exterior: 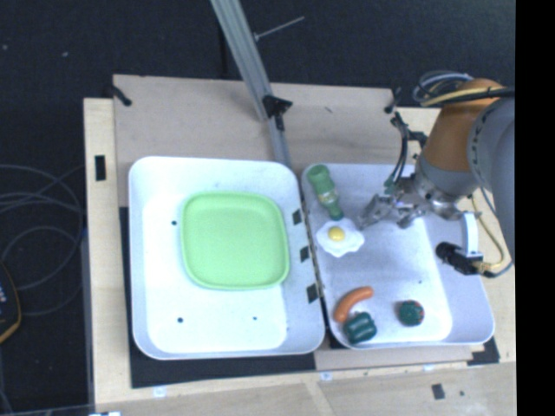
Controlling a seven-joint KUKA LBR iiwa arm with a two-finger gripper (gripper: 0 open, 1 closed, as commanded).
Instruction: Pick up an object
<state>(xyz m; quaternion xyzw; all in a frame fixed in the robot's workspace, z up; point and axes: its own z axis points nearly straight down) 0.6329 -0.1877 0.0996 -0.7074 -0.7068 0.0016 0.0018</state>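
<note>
My gripper [388, 211] hangs over the upper middle of the right bin [460, 319], its fingers spread open with nothing between them. A fried egg toy [339, 237] lies just to its lower left, close to one fingertip. A green bottle [324, 190] lies against the bin's left wall, above the egg. Near the front of the same bin lie an orange sausage [354, 301], a green pepper [360, 326] and a small dark green round thing with a red spot [410, 313].
The left bin [156, 319] holds a light green square plate [234, 239]. A grey metal pole [247, 50] slants down from the top to the divider between the bins. The arm's orange band [451, 137] stands over the right bin's far right corner.
</note>
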